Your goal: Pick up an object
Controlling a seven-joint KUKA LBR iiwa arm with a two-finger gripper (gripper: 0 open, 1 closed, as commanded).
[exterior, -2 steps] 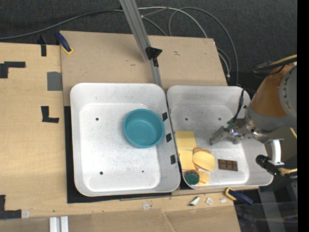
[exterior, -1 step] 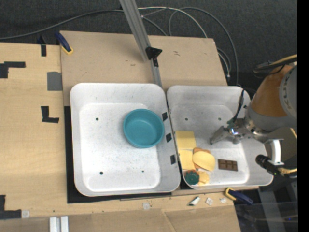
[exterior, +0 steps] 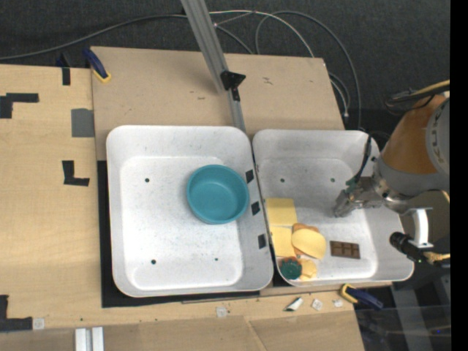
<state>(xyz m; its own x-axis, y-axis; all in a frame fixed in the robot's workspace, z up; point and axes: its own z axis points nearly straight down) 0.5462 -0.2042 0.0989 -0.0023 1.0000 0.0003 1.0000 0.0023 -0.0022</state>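
Observation:
My gripper (exterior: 345, 205) hangs low over the right side of the right bin (exterior: 307, 148), its grey fingers pointing down and left toward the bin floor. Nothing shows between them. A brown chocolate bar (exterior: 344, 250) lies just below the gripper on the bin floor. Left of it are a yellow sponge block (exterior: 281, 213), an orange-yellow round piece (exterior: 309, 243) and a small teal ball (exterior: 291, 269), bunched at the bin's lower left. A teal bowl (exterior: 217, 194) sits upright in the left bin (exterior: 146, 232), near its right wall.
The arm's orange band (exterior: 409, 141) and grey wrist come in from the right over the bin's right rim. A slanted metal pole (exterior: 208, 39) rises behind the bins. Cables (exterior: 307, 28) lie on the dark floor beyond. A yellow-blue clamp (exterior: 360, 295) sits at the bench's front edge.

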